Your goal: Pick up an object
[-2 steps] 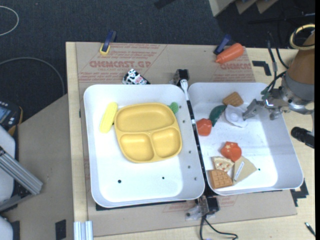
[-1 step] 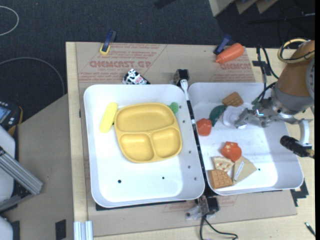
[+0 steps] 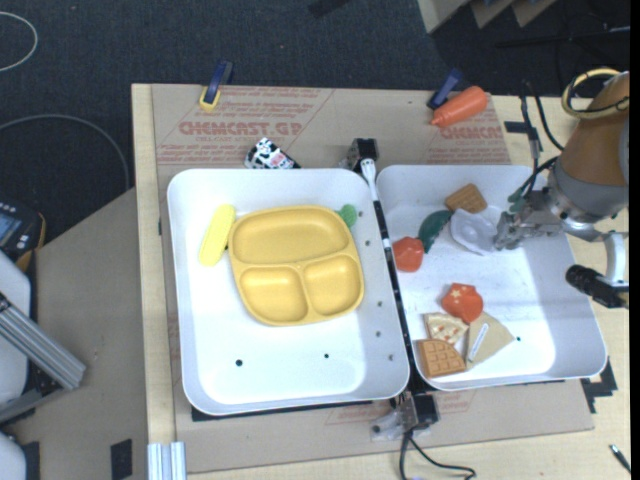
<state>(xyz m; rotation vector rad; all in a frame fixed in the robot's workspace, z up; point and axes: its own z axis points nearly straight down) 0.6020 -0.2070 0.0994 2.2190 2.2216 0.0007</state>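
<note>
Right bin (image 3: 560, 363), contents listed near to far. Near edge: a waffle-patterned cracker (image 3: 440, 355) and a pizza slice (image 3: 448, 328), touching, with a pale wedge (image 3: 488, 339) just beside them. Next, a red tomato (image 3: 460, 300). Mid-bin, by the divider: a red pepper (image 3: 407, 254) and a dark green vegetable (image 3: 434, 226). Beyond these: a clear plastic piece (image 3: 470, 233), long axis running toward the hand. Far edge: a brown cracker (image 3: 465, 199). Hand (image 3: 512, 227): low over the bin's right side, just right of the plastic piece, its likeliest target; whether it is open or gripping anything cannot be told. Left bin (image 3: 290, 378): a yellow divided tray (image 3: 296, 264) and a corn cob (image 3: 216, 235).
</note>
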